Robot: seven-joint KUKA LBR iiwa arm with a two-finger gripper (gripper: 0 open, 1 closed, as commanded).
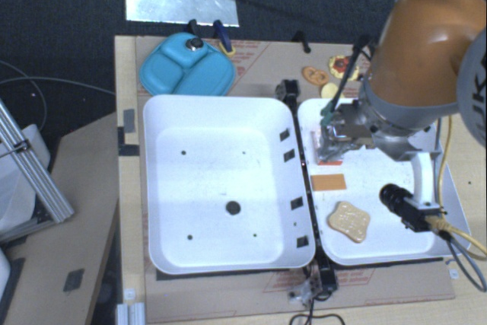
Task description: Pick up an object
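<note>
Here, from the camera above the bench, two shallow white bins sit side by side. The left bin (221, 183) holds one small dark round thing (233, 208) near its middle, with a few tiny dark specks around it. The right bin (380, 251) holds two loose objects: one flat orange rectangular piece (329, 182) and, just below it, one tan cracker-shaped piece (349, 221) with a lumpy edge. The two lie near each other but apart, close to the bin's left wall. The arm's orange band (426, 34) looms over the right bin, and the gripper (332, 144) hangs low inside that bin, just above the orange piece; its state cannot be told. Behind the bins lie one blue divided tray (188, 66) and a few small toy items (316, 75).
</note>
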